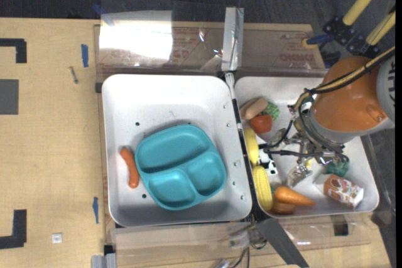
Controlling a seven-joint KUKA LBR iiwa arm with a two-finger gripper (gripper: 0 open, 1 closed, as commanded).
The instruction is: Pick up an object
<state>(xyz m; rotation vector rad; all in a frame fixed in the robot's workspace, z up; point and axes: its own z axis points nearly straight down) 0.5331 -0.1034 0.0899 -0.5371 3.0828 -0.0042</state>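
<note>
Overhead slanted view of a bench w/ two shallow white bins side by side. The grey arm w/ orange band [347, 99] is reaching in from the right and hanging over the right bin [370, 188]; its gripper [306, 157] is pointing down near the bin's middle, wrapped in dark cables. Can't tell from this angle how the gripper is set or whether anything is in it. Nearest item is a carrot [291, 196], lying just below and slightly left of the gripper, apart from it; its long axis is running roughly left-right, thick end left, tip pointing right. An ear of corn [262, 183] is lying along the bin's left wall, long axis running top-bottom, w/ a yellow banana-like piece [251, 145] above it. A red tomato-like item [261, 123] and a tan rounded item [252, 107] are sitting at upper left of the gripper. A small printed packet [343, 190] is lying to the gripper's lower right, a teal item [339, 166] just above it. In the left bin [119, 94], a teal divided plate [180, 165] is sitting tilted, w/ an orange sausage-like piece [130, 167] beside its left edge, running top-bottom.
</note>
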